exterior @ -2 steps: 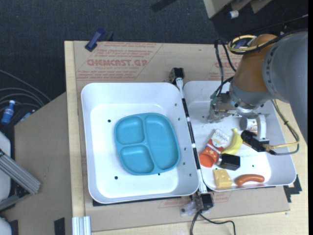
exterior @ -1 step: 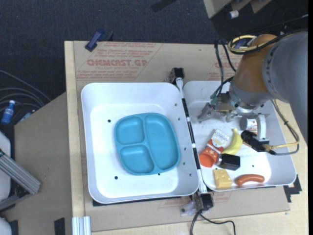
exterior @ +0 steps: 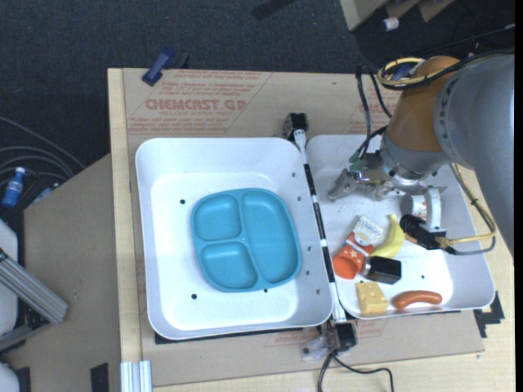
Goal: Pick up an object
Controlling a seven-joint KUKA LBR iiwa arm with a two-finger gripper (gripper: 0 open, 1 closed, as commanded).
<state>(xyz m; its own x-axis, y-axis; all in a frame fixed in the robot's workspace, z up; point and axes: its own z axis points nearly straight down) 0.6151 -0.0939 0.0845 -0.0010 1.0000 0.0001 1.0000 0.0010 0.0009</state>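
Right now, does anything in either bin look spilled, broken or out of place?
Nothing stands out. The blue divided plate lies flat in the left bin. The banana, sausage, cheese wedge and carton lie loosely heaped in the right bin, none spilled over the rim.

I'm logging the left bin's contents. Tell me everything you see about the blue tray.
The blue tray is a light blue, rounded-rectangle plate that looks like plastic, moulded into three compartments: two smaller ones and one large one. It lies flat, slightly rotated, near the middle of the left white bin, resting on the bin floor.
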